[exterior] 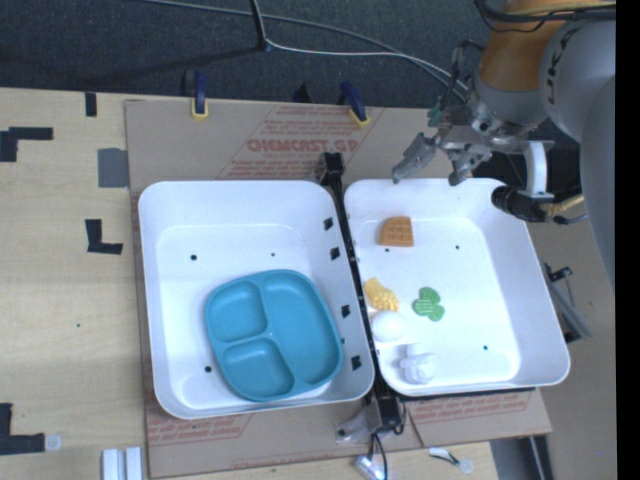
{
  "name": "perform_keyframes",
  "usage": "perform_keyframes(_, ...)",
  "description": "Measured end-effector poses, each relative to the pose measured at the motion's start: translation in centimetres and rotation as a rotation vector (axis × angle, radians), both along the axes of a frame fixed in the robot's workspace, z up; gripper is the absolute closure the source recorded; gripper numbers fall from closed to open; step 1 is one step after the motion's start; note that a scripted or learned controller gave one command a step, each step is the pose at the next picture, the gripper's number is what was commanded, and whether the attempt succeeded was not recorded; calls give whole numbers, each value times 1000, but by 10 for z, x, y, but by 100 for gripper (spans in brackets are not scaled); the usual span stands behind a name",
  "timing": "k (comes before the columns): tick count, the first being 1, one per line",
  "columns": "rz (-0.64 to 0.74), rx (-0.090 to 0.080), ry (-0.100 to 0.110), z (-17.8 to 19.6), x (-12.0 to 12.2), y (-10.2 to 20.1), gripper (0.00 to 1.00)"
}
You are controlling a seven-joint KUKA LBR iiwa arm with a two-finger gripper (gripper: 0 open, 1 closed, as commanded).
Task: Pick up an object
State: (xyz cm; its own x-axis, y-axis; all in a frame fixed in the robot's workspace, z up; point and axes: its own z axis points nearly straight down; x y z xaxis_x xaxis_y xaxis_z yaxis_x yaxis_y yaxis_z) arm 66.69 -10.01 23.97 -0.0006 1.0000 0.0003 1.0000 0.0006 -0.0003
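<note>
My gripper [433, 169] hangs open above the far rim of the right bin [520, 298], with nothing between its two fingers. Below it in that bin lies an orange waffle-like piece [396, 232]. Further toward the front are a yellow piece [380, 294], a green leafy piece [429, 304], a white egg-like object [387, 323] and a white cup-like object [416, 365]. The left bin [170, 228] holds a blue divided plate [271, 334].
The bins sit on a cardboard sheet [270, 143] clamped at the back edge. A black divider [340, 238] runs between the bins. Cables cross the dark floor behind. The arm's orange band and grey body [540, 48] fill the upper right.
</note>
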Motion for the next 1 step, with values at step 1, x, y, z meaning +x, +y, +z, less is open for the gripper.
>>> perform_keyframes(1, 1, 0, 0, 10, 0, 0, 100)
